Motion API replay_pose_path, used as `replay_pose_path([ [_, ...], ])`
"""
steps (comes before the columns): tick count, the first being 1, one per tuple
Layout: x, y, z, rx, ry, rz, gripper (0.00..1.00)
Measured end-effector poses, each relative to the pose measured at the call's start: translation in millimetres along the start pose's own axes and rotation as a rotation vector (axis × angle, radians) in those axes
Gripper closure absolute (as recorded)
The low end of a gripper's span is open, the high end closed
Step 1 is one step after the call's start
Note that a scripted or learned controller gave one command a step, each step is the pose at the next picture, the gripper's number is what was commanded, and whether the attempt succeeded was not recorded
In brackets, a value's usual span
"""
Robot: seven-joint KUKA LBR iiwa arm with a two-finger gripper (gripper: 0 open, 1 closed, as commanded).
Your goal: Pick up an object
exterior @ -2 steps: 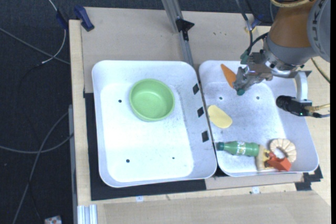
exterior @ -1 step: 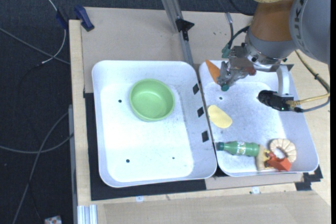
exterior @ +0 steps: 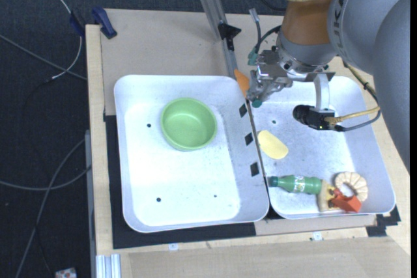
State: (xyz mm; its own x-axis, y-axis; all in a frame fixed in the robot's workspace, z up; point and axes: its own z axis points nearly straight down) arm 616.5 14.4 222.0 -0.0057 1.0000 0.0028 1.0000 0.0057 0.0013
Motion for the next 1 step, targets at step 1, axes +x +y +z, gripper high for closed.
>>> replay_pose_path([
  [1,56.2,14.5,0.8,-0.001,0.0,0.0,1.0],
])
